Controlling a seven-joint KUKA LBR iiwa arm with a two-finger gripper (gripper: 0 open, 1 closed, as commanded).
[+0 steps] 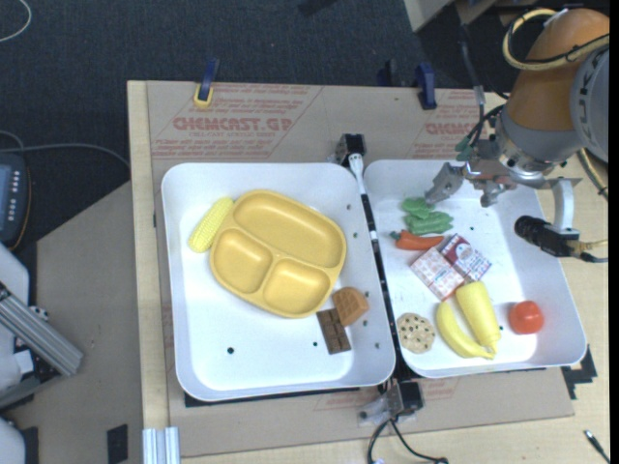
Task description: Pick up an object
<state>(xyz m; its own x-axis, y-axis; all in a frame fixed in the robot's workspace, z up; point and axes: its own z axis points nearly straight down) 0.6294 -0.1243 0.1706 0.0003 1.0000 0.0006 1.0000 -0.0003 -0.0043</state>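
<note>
My gripper (466, 188) hangs over the back of the right bin (551, 288), open, with nothing between its fingers (441, 184). Just in front of it and a little left lies a green pea pod (426, 214), with an orange carrot (418, 242) beside it. Nearer the front are a red-and-white packet (448, 264), two yellow bananas (469, 317), a red tomato (525, 317) and a cookie (416, 332).
The left bin (193, 336) holds a yellow divided plate (279, 251), a corn cob (210, 224) at its left, and a brown bread piece (350, 304) and a chocolate bar (334, 333) at its front right. A raised rim separates the two bins.
</note>
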